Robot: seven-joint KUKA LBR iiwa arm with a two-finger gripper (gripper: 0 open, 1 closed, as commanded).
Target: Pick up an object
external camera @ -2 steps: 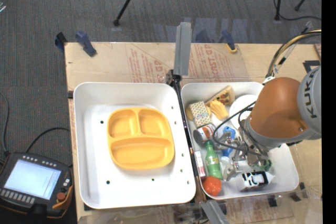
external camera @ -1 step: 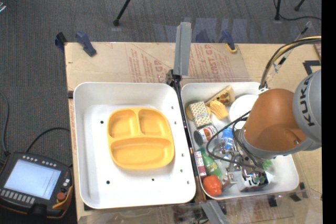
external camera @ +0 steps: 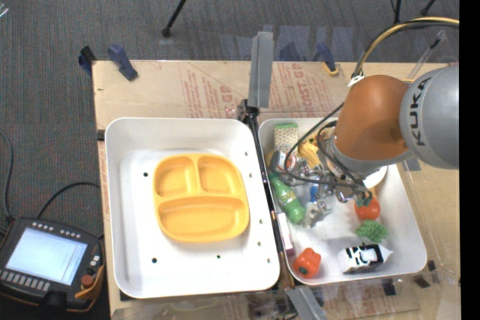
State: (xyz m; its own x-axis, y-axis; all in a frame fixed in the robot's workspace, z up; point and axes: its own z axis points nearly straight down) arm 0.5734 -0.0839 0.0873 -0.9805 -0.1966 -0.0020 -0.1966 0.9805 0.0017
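Note:
My gripper (external camera: 315,195) reaches down into the right bin (external camera: 411,234), its metal fingers hanging just right of a green bottle (external camera: 288,198) that lies along the bin's left side. A yellow corn-like toy (external camera: 309,152) and a pale ridged block (external camera: 285,135) sit behind it. To the right lie an orange-red tomato toy (external camera: 367,208) and a green broccoli piece (external camera: 373,231). Near the front rest an orange pepper toy (external camera: 307,262) and a black-and-white carton (external camera: 363,256). The orange wrist band hides the bin's back middle.
The left bin (external camera: 124,236) holds a yellow divided plate (external camera: 201,197). A white dish (external camera: 377,177) peeks out under the wrist. A grey post (external camera: 261,75) stands behind the bins' divider. A teach pendant (external camera: 49,260) lies at the lower left, off the bench.

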